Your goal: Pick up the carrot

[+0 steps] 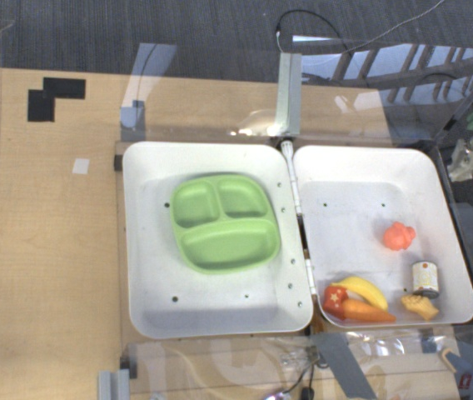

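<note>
The carrot (367, 311) lies in the right bin (361, 182), at its near edge, touching a banana (365, 291) and a red pepper (334, 297). A small can (425, 277) stands right. A green divided plate (224, 222) sits in the left bin (149, 248).

Even, fairly bright overhead light covers the scene, and the two white bins (220, 315) read close to overexposed, their floors nearly featureless. Shadows are soft and short, a faint grey rim under the green plate (224, 222) and along the bins' inner walls. Pale reflections streak across the desk (45, 248), at the upper middle and along the bottom edge, as if from a clear sheet. The picture is slightly soft overall, with small items at lower right lacking fine detail
</note>
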`<state>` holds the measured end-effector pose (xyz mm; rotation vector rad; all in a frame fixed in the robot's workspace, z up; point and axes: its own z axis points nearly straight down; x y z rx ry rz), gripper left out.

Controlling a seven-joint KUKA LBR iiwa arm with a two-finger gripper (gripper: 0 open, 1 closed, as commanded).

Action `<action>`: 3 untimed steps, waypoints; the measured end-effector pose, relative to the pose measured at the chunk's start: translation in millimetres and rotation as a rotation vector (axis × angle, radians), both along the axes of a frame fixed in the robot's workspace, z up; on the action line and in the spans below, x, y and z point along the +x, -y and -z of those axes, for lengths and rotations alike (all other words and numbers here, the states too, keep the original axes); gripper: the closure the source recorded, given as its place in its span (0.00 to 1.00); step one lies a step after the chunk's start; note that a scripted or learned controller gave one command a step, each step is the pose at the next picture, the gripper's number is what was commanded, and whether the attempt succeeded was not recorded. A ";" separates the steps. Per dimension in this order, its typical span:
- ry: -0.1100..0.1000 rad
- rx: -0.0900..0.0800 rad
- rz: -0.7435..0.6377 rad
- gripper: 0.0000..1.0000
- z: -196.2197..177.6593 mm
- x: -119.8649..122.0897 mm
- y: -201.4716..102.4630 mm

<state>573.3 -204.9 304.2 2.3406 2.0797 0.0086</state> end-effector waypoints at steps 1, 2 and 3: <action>-0.008 0.007 0.436 1.00 53.3 -14.6 -70.1; -0.008 0.007 0.436 0.00 53.2 -14.6 -70.0; -0.007 0.007 0.428 0.00 7.4 -85.5 -51.6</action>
